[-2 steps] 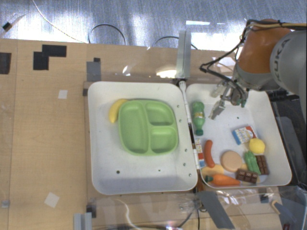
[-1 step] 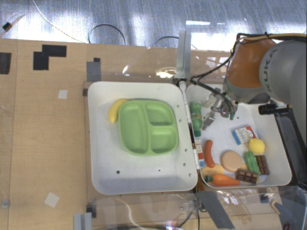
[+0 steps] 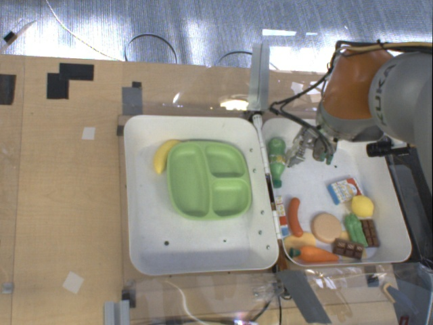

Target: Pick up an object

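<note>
Toys (image 3: 329, 230) crowded the right bin's (image 3: 398, 202) near end; its middle lay bare. Pincer (image 3: 306, 149) hung open beside the green bottle (image 3: 276, 158) at the divider.

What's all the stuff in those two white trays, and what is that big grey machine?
White bins: two, side by side; left bin, right bin.
Divided plate: one, green, left bin.
Banana: one, yellow, left bin, at the plate's left edge.
Green bottle: one, right bin, by the left wall.
Sausage: one, red, right bin.
Carrot: one, orange, right bin's near edge.
Round cookie: one, tan.
Lemon: one, yellow.
Chocolate bars: two, brown.
Small carton: one, blue and red.
Arm: one, grey with orange band.
End effector: one, above the right bin, beside the bottle.
</note>
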Available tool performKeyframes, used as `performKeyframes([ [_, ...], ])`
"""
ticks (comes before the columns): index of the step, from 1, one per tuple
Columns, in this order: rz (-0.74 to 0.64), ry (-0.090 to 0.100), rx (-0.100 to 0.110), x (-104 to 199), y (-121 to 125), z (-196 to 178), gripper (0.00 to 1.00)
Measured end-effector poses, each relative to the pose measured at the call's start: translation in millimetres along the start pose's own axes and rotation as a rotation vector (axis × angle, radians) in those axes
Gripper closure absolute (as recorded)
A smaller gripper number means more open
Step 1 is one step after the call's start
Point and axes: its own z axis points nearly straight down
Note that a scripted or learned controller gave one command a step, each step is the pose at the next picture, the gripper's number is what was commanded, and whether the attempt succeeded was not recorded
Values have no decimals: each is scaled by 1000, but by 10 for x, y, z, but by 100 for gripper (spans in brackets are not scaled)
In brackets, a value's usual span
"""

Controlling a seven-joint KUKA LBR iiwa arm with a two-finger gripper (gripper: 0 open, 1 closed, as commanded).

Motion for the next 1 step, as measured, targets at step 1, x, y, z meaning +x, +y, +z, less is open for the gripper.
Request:
performKeyframes([
  [1,193,12,1,164,635,-870,100],
])
